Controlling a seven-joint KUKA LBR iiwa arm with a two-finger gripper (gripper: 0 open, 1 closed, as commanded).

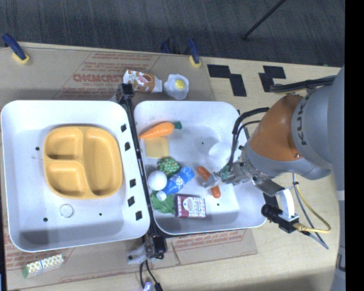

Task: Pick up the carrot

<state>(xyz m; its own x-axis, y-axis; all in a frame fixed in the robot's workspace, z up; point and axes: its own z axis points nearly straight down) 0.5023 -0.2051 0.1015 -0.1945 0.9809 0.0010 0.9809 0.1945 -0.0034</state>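
The carrot (158, 130), orange with a green stub at its right end, lies near the back left of the right bin (227, 115). It rests just behind a yellow cheese slice (157, 147). My gripper (223, 176) is low over the right side of that bin, well to the right of the carrot and nearer the front. It sits beside two small red-orange pieces (203, 173), and the carrot is not in it. The grey arm with its orange band (278, 137) comes in from the right over the bin's rim.
The right bin also holds broccoli (168, 165), a white egg (156, 179), a blue bottle (179, 179), green leaves (164, 202) and a maroon carton (191, 206). The left bin (18, 180) holds a yellow divided plate (83, 160). A small carton (139, 80) and a fried-egg toy (177, 85) lie behind the bins.
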